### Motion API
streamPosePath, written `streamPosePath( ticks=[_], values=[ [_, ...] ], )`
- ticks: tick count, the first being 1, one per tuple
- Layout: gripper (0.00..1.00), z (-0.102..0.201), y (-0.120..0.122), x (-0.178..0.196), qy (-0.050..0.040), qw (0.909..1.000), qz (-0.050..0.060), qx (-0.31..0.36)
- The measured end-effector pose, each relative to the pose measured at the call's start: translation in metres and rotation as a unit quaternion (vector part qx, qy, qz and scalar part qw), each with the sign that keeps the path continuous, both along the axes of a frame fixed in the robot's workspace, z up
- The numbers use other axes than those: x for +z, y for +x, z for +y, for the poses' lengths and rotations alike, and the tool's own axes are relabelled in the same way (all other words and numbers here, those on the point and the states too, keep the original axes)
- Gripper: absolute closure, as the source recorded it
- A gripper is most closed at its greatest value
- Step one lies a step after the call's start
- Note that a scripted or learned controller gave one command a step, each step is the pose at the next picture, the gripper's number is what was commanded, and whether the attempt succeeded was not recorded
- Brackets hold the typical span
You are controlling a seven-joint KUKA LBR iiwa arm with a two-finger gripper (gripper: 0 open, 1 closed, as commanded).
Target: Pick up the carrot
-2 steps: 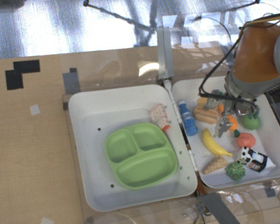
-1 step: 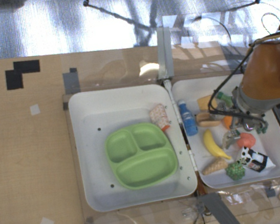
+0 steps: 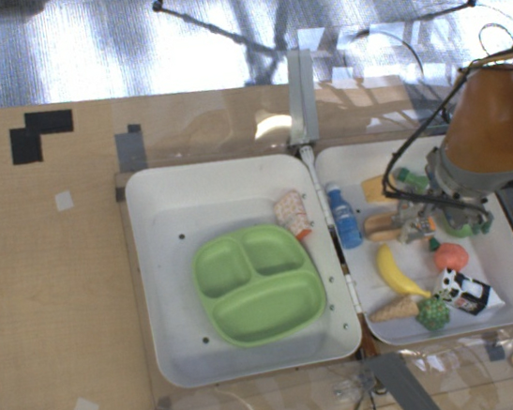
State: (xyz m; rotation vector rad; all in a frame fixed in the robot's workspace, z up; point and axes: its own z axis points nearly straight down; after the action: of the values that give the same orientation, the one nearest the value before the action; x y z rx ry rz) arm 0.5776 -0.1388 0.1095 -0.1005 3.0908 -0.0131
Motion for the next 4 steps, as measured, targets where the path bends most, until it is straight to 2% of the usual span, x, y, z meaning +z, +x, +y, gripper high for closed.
streamPosePath(
  ticks=[1, 2, 3, 4],
  values=[
    [0.0, 0.0, 0.0, -0.001, 0.0002, 1.0, 0.001, 0.0],
    [1.0, 0.001, 0.003, 0.013, -0.0008, 1.0, -0.005, 0.003],
    [0.0, 0.001, 0.003, 0.012, -0.0008, 1.0, -0.005, 0.003],
    [0.0, -0.033, -0.008, -0.016, 0.0077, 0.986, 0.012, -0.166]
  ],
)
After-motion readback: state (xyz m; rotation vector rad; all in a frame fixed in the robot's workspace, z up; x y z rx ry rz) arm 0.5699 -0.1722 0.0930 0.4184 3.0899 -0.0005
